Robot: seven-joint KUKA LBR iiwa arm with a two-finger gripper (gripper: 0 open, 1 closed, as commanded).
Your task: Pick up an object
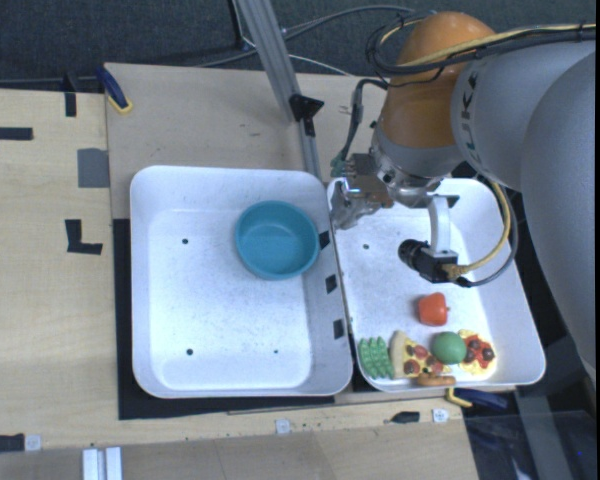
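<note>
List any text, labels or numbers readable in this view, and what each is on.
"KU": dark letters on the grey arm beside the orange band, cut off and partly blurred; the rest cannot be read.
No readable text on the bins, blue bowl or toy food.

— How many white bins are there?
— Two. A left bin (160,298) and a right bin (500,298), side by side.
— How many bowls?
— One blue bowl (276,239).
— How many red things?
— One little red tomato (433,309).
— And green things?
— One round green ball (447,347) and one bumpy green toy (374,354).
— Anything else?
— One pizza slice (414,358) and one yellow piece with red dots (478,353).
— How many robot arms?
— One arm (500,88).
</note>
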